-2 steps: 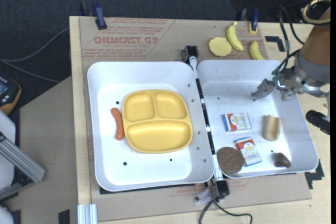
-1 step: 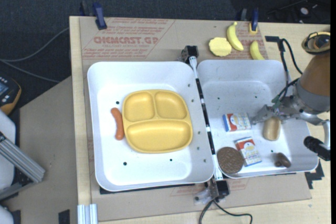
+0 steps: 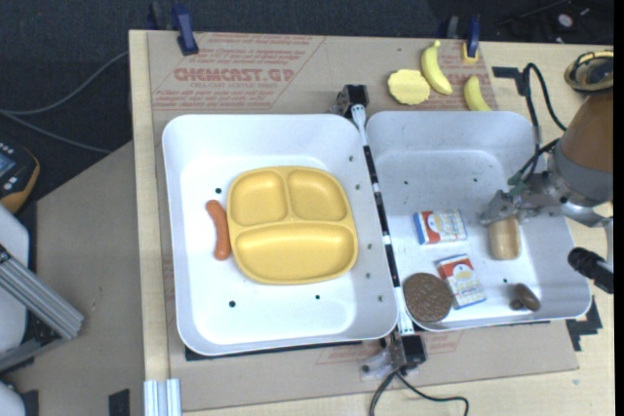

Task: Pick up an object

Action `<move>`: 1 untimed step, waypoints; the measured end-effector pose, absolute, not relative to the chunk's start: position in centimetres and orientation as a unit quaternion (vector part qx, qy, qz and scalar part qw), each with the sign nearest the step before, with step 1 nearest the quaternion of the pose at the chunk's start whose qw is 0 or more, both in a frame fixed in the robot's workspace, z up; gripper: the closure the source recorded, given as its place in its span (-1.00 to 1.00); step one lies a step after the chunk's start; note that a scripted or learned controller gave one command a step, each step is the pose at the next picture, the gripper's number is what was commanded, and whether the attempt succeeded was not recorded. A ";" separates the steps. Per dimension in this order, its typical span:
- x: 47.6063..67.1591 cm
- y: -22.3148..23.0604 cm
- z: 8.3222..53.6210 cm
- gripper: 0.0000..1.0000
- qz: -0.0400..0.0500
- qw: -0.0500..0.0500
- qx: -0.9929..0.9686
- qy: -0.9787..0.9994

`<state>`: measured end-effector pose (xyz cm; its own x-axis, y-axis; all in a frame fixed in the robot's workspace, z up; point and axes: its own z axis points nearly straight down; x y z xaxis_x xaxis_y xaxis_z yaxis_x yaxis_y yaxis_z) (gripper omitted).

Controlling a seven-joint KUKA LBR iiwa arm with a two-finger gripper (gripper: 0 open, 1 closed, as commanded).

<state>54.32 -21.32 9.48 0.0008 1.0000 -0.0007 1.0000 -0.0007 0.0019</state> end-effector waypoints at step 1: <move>58.0 -14.4 8.4 1.00 0.002 0.000 0.704 0.710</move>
